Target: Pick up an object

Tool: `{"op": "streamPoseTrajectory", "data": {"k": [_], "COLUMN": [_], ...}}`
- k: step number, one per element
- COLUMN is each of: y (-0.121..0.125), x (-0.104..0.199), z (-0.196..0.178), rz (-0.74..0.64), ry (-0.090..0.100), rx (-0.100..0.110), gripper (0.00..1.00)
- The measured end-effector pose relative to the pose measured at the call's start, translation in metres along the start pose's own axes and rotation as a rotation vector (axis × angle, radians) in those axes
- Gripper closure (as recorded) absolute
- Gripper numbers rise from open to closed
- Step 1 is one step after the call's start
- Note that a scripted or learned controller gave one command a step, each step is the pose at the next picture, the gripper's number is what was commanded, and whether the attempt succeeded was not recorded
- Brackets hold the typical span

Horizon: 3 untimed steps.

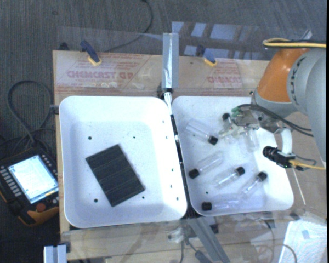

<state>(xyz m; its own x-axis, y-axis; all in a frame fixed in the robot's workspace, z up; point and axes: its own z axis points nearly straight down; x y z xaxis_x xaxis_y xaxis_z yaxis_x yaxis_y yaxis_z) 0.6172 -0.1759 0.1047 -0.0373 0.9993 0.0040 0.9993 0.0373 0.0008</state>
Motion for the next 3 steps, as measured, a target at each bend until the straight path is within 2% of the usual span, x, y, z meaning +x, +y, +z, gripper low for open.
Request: {"op": "streamPoseTrajectory", "data": {"k": [1,2,3], "y": [0.037,0.042,0.057], "x": [0.029,0.098,0.149], "z": [-0.012,-0.095,-0.123], "rz": [-0.006,0.023,0.000], "ry": [-0.003,-0.005,-0.005], "rx": [0.020,0.002,0.002], "gripper": [1.00,1.00,1.00]}}
